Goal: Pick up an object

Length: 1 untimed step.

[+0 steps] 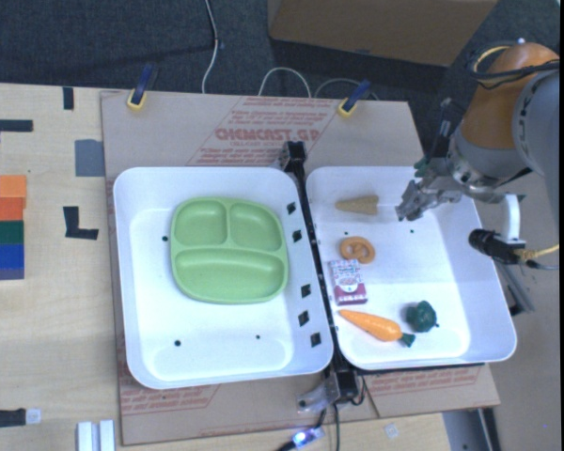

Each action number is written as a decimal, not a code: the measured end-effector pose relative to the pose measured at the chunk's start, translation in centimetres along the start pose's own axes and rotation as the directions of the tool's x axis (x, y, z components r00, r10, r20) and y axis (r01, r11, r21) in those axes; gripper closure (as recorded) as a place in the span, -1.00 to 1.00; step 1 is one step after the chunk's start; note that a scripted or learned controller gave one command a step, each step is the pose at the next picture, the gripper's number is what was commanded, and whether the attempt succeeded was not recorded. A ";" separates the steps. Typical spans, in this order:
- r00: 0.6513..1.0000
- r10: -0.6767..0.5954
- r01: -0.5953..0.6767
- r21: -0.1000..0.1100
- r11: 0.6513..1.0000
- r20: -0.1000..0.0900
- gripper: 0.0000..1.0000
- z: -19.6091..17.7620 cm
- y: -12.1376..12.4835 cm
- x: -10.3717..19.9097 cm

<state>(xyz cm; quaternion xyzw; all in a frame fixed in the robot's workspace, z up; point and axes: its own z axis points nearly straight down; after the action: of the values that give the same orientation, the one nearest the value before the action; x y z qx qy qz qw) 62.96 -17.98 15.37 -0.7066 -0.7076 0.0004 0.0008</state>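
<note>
Nearest the camera, well below and left of the pincer (412,205), the carrot (372,325) and the green broccoli piece (419,316) are lying by the front wall of the right bin (484,346); both look like light, hard toy food, the carrot probably best taken across its thick middle. Further in, the pink packet (348,283) and the pretzel (356,249) are sitting flatter and would likely be harder to pinch. The tan wedge (358,205) is lying just left of the pincer, the closest candidate; it seems light and stiff, best gripped across its narrow width. The arm is reaching in from the right, its wrist angling down-left over the bin floor. Whether the pincer is spread or clenched I cannot tell; nothing is visible in it.
</note>
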 end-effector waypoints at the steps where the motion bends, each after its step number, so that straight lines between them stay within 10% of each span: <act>1: 1.000 -0.001 0.001 0.001 1.000 0.000 1.00 -4.6 -0.7 0.6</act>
<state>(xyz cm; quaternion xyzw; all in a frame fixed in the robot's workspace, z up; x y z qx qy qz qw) 62.22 -17.40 19.98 -0.7062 -0.7081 0.0005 0.0011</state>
